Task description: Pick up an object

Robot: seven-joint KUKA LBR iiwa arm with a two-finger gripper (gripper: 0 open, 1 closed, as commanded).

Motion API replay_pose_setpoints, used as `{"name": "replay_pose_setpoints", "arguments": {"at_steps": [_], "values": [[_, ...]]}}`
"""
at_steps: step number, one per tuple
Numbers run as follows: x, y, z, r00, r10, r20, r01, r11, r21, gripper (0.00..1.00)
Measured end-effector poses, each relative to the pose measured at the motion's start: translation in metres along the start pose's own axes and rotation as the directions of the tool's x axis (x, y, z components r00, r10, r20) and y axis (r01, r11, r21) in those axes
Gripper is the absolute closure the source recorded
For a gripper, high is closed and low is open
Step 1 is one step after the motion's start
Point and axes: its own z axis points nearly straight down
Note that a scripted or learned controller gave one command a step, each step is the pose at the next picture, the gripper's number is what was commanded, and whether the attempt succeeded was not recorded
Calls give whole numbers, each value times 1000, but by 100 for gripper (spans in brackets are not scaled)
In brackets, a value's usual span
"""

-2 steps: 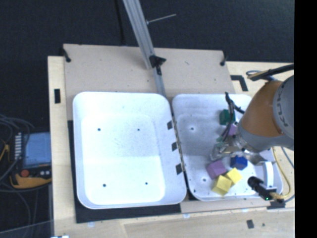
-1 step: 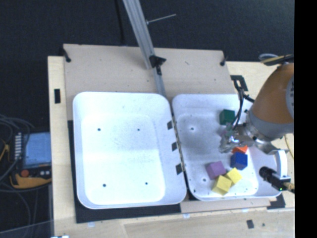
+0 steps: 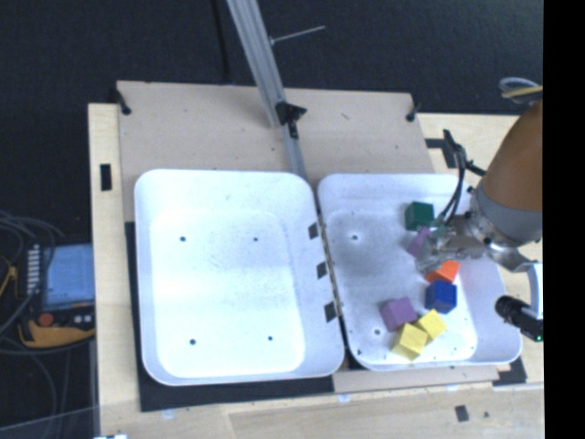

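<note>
Gripper (image 3: 437, 248) low in right bin (image 3: 366, 199) — finger state cannot tell. Beside it: green block (image 3: 420, 214), orange block (image 3: 447, 270), blue block (image 3: 441, 296).

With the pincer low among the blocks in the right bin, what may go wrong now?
The pincer sits between a pale purple block and an orange block, so it may pinch two or push one away. The blue block lies against the orange one and may shift with it.
</note>
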Motion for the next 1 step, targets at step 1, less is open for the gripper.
{"name": "replay_pose_setpoints", "arguments": {"at_steps": [1], "values": [[-1, 2, -35, 1000, 0, 0, 0, 1000, 0, 100]]}}
